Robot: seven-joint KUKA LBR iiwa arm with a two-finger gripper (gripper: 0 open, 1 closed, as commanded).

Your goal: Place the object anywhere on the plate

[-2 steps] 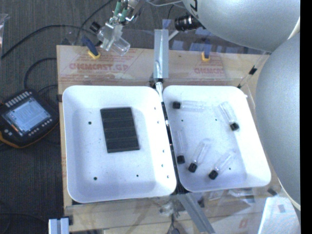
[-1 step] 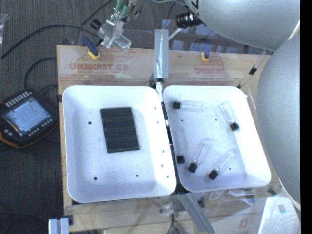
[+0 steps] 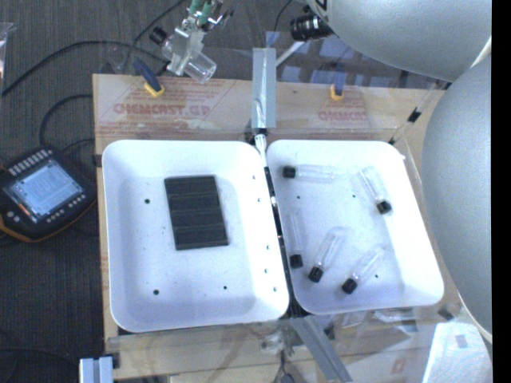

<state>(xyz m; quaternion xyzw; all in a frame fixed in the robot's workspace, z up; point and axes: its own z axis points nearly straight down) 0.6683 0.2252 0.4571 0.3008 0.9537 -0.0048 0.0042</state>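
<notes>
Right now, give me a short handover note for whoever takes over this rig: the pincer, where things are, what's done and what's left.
Pincer: raised above the bench's far edge, beyond the left bin, with a clear vial at its tip; the grip is unconfirmed.
Plate: the dark ridged plate lies flat in the left bin, nothing on it.
Supply: five clear black-capped vials lie scattered in the right bin.
Done: a vial appears lifted off the bench.
Left: carry it over the plate, lower it and release it there.

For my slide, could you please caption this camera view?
Gripper carrying a clear vial above the bench; dark plate in left bin, five vials in right bin.
</notes>
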